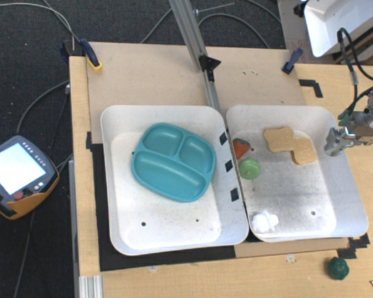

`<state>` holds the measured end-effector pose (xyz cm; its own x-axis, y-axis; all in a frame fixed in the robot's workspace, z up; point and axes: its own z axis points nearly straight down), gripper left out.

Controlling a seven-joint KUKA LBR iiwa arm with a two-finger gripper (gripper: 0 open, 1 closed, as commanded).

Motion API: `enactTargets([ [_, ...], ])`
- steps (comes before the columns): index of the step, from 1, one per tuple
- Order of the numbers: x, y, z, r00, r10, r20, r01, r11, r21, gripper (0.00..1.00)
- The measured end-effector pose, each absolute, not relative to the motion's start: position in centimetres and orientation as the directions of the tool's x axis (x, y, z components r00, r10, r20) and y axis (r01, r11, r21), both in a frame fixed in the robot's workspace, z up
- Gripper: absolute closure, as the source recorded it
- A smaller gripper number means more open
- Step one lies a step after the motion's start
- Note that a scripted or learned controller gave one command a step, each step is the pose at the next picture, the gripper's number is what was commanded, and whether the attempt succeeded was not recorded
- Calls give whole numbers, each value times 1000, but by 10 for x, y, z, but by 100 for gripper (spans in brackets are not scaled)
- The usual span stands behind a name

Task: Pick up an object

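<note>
left bin [121,225]: holds one teal tray [173,161] with three compartments, lying flat and slightly rotated, toward the bin's upper half. judged stiff, smooth plastic, light but wide and shallow; only its rim offers a hold, and a two-finger pinch there would likely slip.

right bin [348,210]: the likelier targets lie here. against its left wall sit an orange piece [240,147] and, just below and touching or nearly so, a green ball [249,169]. the ball looks small, light and hard, liable to roll; a pinch across its middle would suit. two tan pieces [290,144] overlap in the upper middle; they look like flat toy bread, light, perhaps slightly soft, best taken across the short width. a white lump [265,221] rests near the bottom left corner, material unclear.

end effector [339,140]: at the right bin's right edge, just beside the tan pieces but apart from them; nothing is seen in it, and whether it is released or clenched cannot be told.

surface [149,73]: tan board, blue clamps [91,55] at the upper corners, a green knob [337,267] lower right outside the bins. dark carpet with cables surrounds it; a pendant [17,176] lies at far left.
</note>
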<state>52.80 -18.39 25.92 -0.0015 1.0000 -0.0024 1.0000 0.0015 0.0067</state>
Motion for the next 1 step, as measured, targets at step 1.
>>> enactTargets([
  [1,524,-132,245,-6,1000,4,1000,6,-3,100],
])
